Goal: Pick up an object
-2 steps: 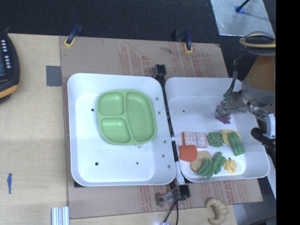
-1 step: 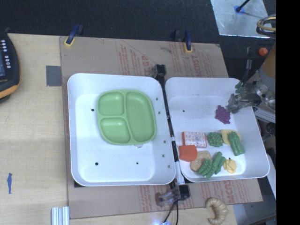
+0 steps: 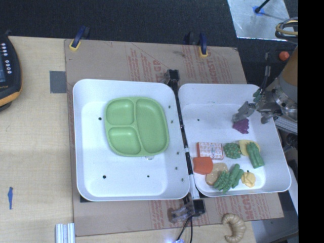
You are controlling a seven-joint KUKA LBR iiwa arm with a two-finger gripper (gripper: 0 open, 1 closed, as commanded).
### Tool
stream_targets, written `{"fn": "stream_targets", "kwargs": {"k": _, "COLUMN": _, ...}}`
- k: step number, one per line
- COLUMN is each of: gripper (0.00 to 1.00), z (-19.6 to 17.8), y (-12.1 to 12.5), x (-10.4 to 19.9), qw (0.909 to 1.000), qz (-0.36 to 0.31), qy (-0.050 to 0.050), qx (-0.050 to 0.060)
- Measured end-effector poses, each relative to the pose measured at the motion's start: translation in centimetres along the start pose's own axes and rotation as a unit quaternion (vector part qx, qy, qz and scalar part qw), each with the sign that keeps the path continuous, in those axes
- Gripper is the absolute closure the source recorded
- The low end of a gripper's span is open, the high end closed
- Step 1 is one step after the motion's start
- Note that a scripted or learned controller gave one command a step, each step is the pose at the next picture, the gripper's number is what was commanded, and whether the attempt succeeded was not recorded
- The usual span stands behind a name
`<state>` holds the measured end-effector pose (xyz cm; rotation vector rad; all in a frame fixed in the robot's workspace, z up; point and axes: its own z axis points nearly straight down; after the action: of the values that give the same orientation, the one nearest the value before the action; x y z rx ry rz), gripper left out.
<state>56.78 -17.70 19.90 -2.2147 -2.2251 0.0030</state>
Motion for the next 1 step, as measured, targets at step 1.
{"fn": "stream_targets", "kwargs": {"k": 1, "gripper": 0.00, "z": 5.64, "y": -3.06, "x": -3.21, "qw": 1.0000, "qz": 0.002, "qy": 0.000, "qx": 0.003}}
